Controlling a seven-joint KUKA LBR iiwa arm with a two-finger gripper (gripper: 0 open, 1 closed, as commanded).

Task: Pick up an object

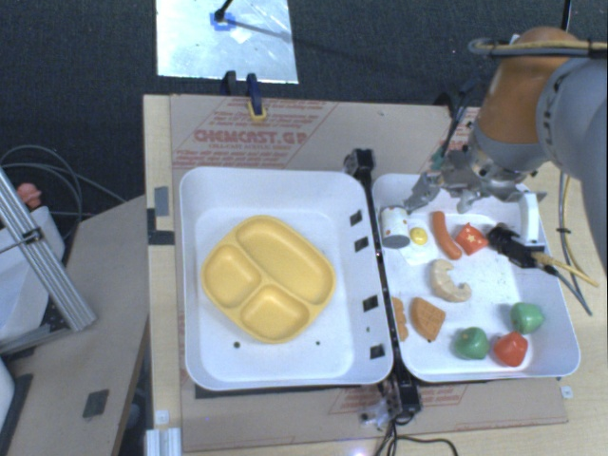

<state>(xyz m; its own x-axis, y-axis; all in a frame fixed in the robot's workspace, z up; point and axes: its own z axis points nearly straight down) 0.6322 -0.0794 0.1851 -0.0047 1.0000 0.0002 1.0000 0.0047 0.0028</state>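
From the camera above the table (pixel 161 255), two white bins sat side by side. The left bin (pixel 218 350) held a yellow plate with three hollow parts (pixel 267 277). The right bin (pixel 560 345) held the toy food. There was an orange hot dog (pixel 443 235), a small red piece (pixel 471 239), a white can lying on its side (pixel 393 225), a little egg toy with a yellow middle (pixel 418 237), a pale curved piece like a croissant (pixel 448 281), an orange wedge (pixel 427 319), a green pepper (pixel 469 343), a red tomato-like toy (pixel 510 349) and a green round one (pixel 526 316). The grey and orange arm (pixel 537 93) reached in from the right, and its claw (pixel 454 193) hung over the top part of the right bin, just above the hot dog and the red piece. I could not tell if the claw was spread or pressed together, and nothing showed pinched in it. The hot dog looked like the closest thing to grab. It was probably light, hard plastic, smooth and a bit slippery, so it might roll or slide away. The best spot to take it would be across its thin middle. The red piece touched it nearly, so the claw could bump that one.
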